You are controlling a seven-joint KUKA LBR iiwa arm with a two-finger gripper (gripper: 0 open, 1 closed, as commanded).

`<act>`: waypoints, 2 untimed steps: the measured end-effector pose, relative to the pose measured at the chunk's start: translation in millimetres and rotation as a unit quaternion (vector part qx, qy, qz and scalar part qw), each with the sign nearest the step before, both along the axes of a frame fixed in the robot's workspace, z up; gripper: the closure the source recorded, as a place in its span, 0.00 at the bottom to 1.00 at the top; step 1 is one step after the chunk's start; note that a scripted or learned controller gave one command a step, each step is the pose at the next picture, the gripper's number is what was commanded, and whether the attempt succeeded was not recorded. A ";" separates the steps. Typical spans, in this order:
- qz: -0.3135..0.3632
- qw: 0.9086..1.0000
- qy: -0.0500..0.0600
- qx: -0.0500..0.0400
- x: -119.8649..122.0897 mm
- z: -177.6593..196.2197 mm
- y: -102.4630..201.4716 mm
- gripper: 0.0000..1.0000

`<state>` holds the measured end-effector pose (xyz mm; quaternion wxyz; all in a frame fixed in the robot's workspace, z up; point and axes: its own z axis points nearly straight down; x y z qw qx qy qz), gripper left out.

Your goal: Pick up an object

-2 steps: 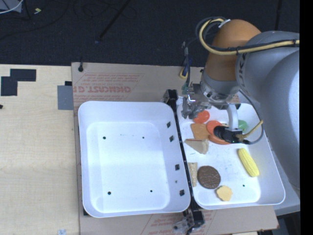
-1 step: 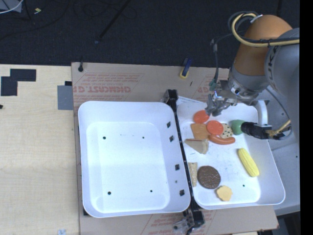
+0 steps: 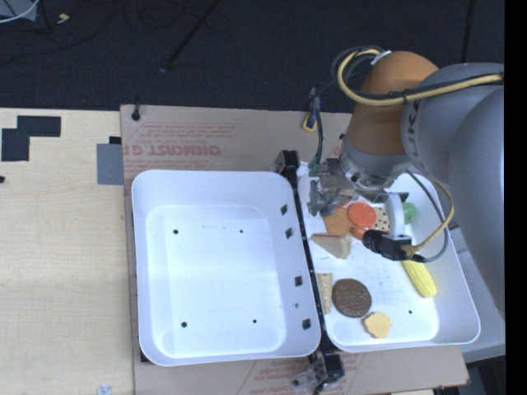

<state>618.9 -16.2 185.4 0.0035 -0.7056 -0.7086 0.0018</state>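
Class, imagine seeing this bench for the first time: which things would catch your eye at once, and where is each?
The big grey arm with its orange band reaches from the right over the right-hand white bin. There, bright toys cluster: a round red piece beneath the wrist, a yellow corn cob to its right, and a brown round cookie nearer the front.

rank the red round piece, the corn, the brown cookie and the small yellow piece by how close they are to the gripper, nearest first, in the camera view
From the gripper, low in the right bin's top left corner:
1. Red round piece, just right of and below it.
2. Brown cookie, further down towards the bin's near side.
3. Corn, off to the lower right.
4. Small yellow piece, by the near wall.
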 end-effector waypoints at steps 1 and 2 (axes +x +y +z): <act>-0.001 1.000 -0.006 0.000 -56.7 110.1 7.2 1.00; 0.000 1.000 0.001 -0.001 -35.6 30.2 16.8 1.00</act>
